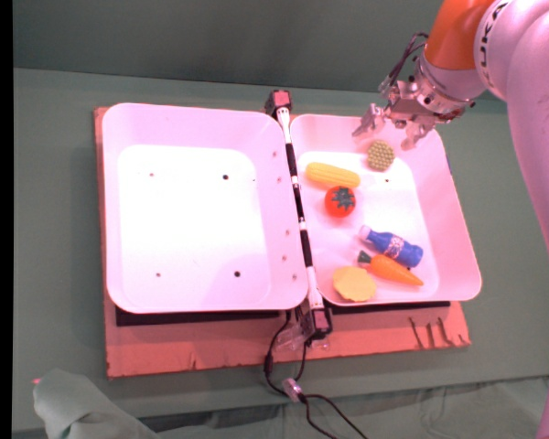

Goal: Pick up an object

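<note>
The right bin [461,216] holds several toy items. A round, bumpy yellow-green ball [380,155] lies at its far end. My gripper [384,134] hangs just above that ball, open, one finger either side of the ball's top and nothing held between them. Further down the bin lie a yellow corn cob [332,175], a red tomato [340,201], a blue bottle [392,245], an orange carrot [393,271] and a flat yellow piece [355,283].
The left bin [112,199] sits beside the right one, with a black-and-white divider bar [297,208] between them. Both rest on a brown board [201,341]. Cables [297,387] trail off the front edge. The arm [531,80] comes down the right side.
</note>
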{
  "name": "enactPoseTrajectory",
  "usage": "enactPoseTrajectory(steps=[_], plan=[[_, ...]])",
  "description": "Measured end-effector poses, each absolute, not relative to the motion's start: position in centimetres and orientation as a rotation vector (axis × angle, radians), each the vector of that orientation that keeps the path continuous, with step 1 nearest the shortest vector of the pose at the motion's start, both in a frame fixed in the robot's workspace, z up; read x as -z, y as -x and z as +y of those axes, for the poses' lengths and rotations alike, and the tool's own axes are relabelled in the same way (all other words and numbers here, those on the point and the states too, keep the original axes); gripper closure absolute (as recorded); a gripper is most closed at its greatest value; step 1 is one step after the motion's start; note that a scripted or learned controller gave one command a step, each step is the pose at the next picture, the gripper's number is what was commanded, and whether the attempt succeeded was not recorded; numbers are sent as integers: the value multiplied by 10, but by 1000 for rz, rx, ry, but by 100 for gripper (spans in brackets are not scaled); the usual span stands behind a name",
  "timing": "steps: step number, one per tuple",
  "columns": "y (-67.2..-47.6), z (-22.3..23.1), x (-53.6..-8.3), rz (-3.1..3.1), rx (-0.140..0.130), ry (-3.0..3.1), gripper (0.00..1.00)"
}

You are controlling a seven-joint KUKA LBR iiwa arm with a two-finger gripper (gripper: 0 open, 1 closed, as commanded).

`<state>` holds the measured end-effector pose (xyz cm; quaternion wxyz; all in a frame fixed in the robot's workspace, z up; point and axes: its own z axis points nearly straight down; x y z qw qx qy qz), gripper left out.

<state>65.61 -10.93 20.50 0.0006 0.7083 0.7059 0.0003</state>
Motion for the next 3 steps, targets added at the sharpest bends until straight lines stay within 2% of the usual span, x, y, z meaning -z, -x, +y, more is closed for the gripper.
enactPoseTrajectory(steps=[1, 2, 3], plan=[[-656, -109, -205, 2217, -1, -2224, 0], [-665, -112, -150, 2220, 6, -2226, 0], [-669, -114, -112, 2217, 2, -2223, 0]])
